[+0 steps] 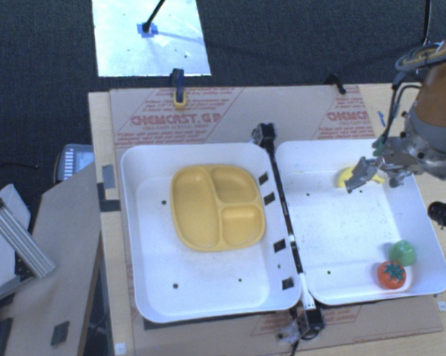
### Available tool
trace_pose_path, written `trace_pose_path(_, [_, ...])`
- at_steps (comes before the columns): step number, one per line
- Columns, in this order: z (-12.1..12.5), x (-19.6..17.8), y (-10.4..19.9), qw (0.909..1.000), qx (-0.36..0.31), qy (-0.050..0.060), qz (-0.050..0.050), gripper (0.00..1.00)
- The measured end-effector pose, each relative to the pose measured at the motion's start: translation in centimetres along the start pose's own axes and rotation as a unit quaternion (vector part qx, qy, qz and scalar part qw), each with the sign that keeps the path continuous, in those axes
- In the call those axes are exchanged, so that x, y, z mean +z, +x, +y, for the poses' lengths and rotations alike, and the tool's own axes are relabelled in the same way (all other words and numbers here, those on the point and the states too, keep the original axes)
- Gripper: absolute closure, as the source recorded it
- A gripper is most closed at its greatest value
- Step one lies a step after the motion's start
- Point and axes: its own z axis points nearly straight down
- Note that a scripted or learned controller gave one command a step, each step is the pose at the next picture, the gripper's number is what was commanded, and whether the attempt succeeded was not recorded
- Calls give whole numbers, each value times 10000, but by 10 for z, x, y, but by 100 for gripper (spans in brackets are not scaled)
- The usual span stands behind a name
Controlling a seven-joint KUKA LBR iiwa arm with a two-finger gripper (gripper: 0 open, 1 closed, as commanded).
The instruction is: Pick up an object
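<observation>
In the right bin [344, 279] lie three small things. A yellow piece [348, 175] rests near the far wall, a green one [403, 252] sits near the front right corner, and an orange-red one [391, 275] lies just in front of the green. My gripper [376, 179] hangs over the far part of this bin, open, its left finger [359, 176] partly covering the yellow piece. Nothing is held between the fingers.
The left bin [155, 292] holds a yellow divided plate [216, 207]. A black divider with clips [280, 207] runs between the bins. The arm's grey body with its orange band [436, 101] comes in from the right, over the right bin's far corner.
</observation>
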Motion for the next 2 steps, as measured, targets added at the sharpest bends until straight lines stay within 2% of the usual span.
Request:
trace_pose_path(1, [2, -3, 0, 10000, -7, -35, -6, 0])
trace_pose_path(2, [1, 42, 8, 10000, 1, -20, 0, 0])
